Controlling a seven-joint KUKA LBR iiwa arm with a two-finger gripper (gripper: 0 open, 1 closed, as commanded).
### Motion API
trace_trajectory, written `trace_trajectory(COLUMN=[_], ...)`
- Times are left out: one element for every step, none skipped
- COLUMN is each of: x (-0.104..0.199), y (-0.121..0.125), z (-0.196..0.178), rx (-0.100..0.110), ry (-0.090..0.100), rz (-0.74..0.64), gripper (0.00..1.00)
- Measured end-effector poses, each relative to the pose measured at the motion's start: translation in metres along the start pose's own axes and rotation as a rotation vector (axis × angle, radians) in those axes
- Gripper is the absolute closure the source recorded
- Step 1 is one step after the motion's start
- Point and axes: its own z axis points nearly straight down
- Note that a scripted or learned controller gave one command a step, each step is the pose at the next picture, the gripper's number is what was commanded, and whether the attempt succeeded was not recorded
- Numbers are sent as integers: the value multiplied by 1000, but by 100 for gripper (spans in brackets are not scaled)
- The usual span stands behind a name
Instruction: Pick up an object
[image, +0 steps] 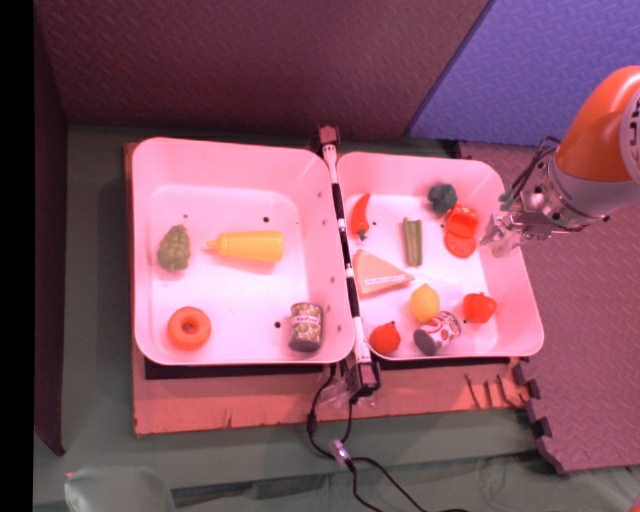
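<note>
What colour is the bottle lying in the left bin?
Yellow; the bottle shows clearly in the camera view.

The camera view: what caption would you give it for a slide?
A robot arm's gripper hovers at the right bin's edge, near toy food; the left bin holds four more toys.

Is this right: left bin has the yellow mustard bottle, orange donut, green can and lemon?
Not quite. The camera view shows the lemon in the right bin, near the sandwich wedge. The left bin does hold the yellow mustard bottle, orange donut and green can.
</note>
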Motion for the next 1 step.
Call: trace_trajectory(x=[1], y=[0], z=[-46], rx=[0], ry=[0], rz=[-1], gripper=[100])
